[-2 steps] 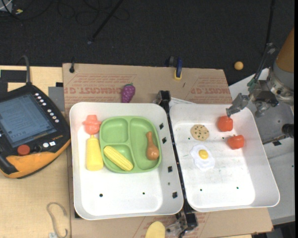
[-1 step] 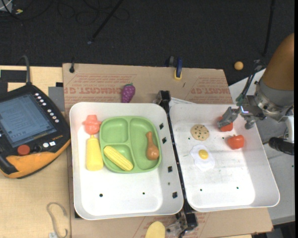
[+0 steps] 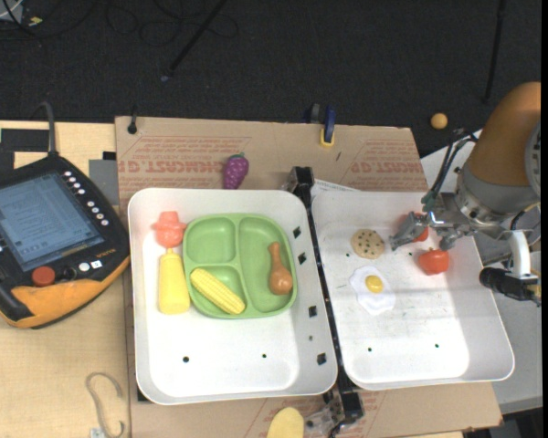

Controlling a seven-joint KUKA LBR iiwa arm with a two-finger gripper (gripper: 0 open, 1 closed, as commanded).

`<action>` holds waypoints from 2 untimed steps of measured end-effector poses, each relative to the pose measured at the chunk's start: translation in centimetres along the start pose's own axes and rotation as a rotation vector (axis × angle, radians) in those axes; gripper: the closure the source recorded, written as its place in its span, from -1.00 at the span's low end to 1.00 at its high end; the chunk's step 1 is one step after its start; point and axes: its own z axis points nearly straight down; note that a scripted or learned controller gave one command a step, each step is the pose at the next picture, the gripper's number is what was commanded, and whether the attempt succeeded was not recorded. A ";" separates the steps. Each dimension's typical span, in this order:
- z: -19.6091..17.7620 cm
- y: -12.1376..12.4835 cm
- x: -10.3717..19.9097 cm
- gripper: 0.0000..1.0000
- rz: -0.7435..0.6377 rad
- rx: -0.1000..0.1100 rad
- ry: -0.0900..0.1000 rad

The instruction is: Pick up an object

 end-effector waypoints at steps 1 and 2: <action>4.3 -0.2 0.2 -1.00 0.000 -0.001 0.000; 7.5 0.0 0.9 -1.00 -0.002 -0.004 0.009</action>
